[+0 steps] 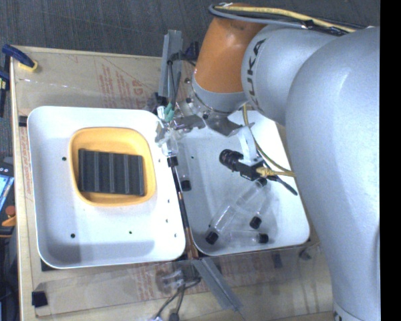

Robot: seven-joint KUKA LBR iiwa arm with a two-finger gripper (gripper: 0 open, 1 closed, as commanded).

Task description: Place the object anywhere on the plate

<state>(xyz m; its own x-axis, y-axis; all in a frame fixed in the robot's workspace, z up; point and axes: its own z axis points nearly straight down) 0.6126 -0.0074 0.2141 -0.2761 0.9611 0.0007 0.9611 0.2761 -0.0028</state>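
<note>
The plate lies in the left bin; the arm reaches over the right bin.

You are looking at an evenly lit, fairly bright scene, with light coming from above. The left bin carries a soft grey shadow along its lower inner wall, and the arm throws a dim shade over the right bin. The arm's grey shell shows a mild sheen, and its orange band glows without harsh glare. Focus is moderate: the clear items in the right bin look faint and smeared, and small parts near the wrist are hard to resolve. The dark floor looks grainy.
</note>
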